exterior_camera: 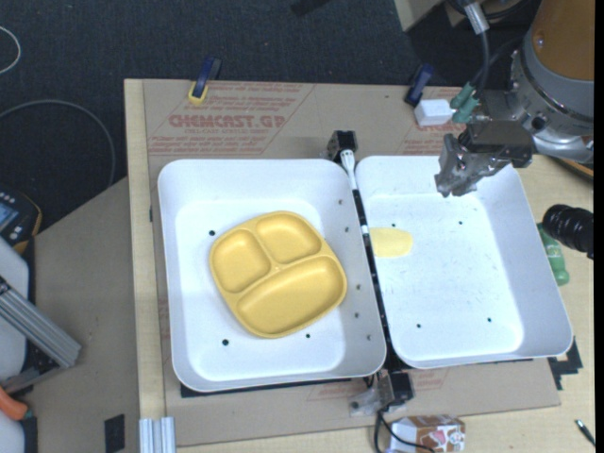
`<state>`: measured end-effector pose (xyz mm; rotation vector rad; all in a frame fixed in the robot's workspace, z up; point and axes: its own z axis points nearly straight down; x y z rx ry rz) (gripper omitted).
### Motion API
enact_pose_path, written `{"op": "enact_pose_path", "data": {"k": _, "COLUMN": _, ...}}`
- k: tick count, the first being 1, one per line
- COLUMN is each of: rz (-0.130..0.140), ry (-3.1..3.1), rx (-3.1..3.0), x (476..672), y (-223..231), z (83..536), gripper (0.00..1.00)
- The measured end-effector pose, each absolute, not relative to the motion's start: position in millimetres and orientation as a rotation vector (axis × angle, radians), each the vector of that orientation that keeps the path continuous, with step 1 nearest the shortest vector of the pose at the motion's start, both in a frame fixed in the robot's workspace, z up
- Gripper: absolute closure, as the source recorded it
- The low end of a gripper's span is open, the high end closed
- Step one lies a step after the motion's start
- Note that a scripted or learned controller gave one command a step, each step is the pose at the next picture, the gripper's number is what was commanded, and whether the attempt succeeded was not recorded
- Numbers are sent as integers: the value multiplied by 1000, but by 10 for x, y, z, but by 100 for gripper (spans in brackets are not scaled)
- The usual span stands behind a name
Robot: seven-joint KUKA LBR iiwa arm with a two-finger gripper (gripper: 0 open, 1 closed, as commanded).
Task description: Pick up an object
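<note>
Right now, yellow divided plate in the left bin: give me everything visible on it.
The yellow divided plate looks like matte moulded plastic, a rounded square with three compartments: two small ones on the far side, one large on the near side. It lies flat, open side up, turned at a slant to the bin walls, near the middle of the left bin. It rests on the bin floor, clear of the walls. The gripper is over the right bin, apart from it.

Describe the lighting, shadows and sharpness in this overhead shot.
Camera view: even, bright light; the white bins look nearly overexposed; the yellow divided plate casts a soft shadow at its left; the gripper is slightly blurred; the small yellow object is soft-edged; the dark floor shows little detail.
</note>
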<state>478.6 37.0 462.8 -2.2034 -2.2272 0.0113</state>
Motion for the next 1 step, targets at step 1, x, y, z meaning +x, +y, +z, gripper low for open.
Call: {"op": "enact_pose_path", "data": {"k": 1, "rz": 7, "ry": -2221, "rx": -2216, "x": 4790, "y": 631, "z": 4118, "gripper": 100}}
